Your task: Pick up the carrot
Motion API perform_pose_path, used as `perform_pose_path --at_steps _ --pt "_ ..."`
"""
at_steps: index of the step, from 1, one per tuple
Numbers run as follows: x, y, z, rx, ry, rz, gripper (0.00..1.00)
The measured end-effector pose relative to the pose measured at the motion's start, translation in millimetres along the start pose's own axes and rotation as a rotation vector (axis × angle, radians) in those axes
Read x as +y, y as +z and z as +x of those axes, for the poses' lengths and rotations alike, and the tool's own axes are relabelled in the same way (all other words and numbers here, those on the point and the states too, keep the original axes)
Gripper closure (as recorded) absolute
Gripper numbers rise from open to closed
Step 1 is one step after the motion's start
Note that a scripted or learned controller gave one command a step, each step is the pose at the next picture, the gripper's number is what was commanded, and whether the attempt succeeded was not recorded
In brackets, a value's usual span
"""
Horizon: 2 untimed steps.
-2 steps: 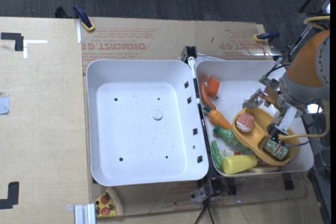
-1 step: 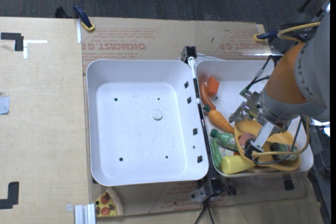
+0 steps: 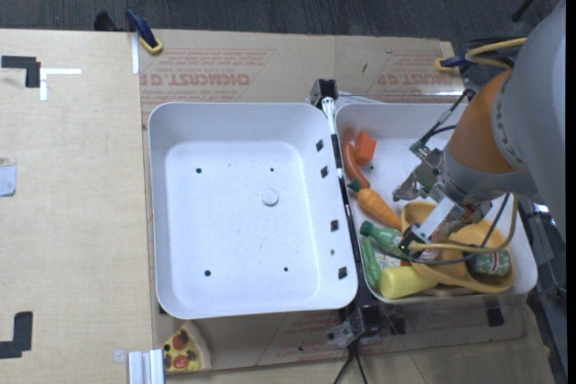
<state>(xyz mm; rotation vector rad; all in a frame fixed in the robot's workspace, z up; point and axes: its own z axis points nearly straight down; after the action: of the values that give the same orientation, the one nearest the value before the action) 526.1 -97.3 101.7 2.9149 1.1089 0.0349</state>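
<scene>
The carrot [image 3: 378,205], a tapered orange toy vegetable with a small green stub at its upper-left end, lies on the floor of the right-hand shallow white plastic bin [image 3: 396,117], slanting from near the bin's left wall down toward the middle of the clutter. It rests flat and nothing lifts it, so the pick has yet to happen.

The grey arm with its orange band [image 3: 481,135] reaches in from the right, and the two-finger gripper [image 3: 430,213] hangs over the bin's centre, just to the right of the carrot's thick end and above a yellow rounded object [image 3: 417,213]. Whether its fingers are spread or closed I cannot tell (the wrist, cables and bin contents blur together there), and nothing orange shows between them.

Around the carrot sit a small orange-red block-like piece [image 3: 363,146] above it near the left wall, a dark green bottle-shaped item [image 3: 387,237] just below its lower end, a yellow banana-like shape [image 3: 409,281] along the bin's bottom edge, and a small bottle with a green and red label [image 3: 491,263] at lower right. The left-hand white bin [image 3: 171,220] beside it has only bare floor showing.

By my judgement the approach is largely made but the grasp itself remains: the gripper needs to shift left onto the carrot's body, close across its narrow width, and raise it clear of its neighbours.
</scene>
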Motion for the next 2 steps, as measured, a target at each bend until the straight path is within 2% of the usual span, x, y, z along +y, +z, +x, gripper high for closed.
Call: perform_pose_path --at_steps 1,2 --pt "5.9 -2.9 1.0 0.008 0.439 -0.010 0.00" --pt "-49.3 -90.8 34.8 -0.021 0.477 0.025 0.00"
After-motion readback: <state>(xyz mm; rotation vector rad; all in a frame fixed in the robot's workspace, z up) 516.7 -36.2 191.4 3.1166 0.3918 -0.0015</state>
